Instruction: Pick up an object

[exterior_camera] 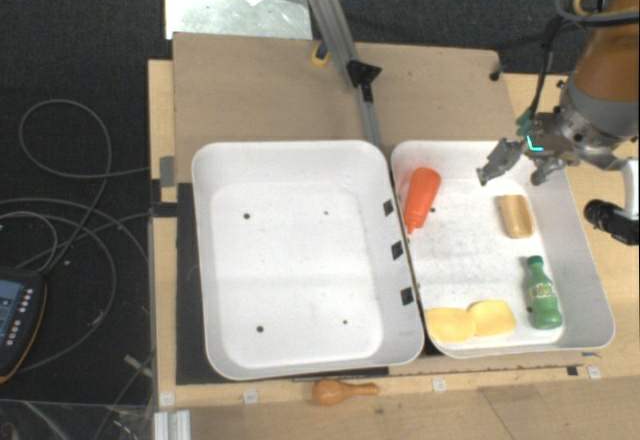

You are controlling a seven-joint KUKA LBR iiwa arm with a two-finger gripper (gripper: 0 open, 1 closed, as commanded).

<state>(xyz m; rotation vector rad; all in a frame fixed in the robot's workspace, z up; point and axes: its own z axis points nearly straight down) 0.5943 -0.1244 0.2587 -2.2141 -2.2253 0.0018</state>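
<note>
While the gripper (520,163) hangs over the far part of the right bin (598,328), its two fingers (496,168) are spread wide with nothing between them. The nearest candidate, a tan block (516,216), lies just below and between the fingertips; an orange carrot (420,196) lies off to the side of the left finger, against the bin's wall. A green bottle (541,292) and two yellow pieces (470,321) sit well beyond. Height above the bin floor is hard to judge from this slant, so a descent may stop short. The block is probably smooth-sided; a slightly offset closure could push it aside rather than pinch it.
</note>
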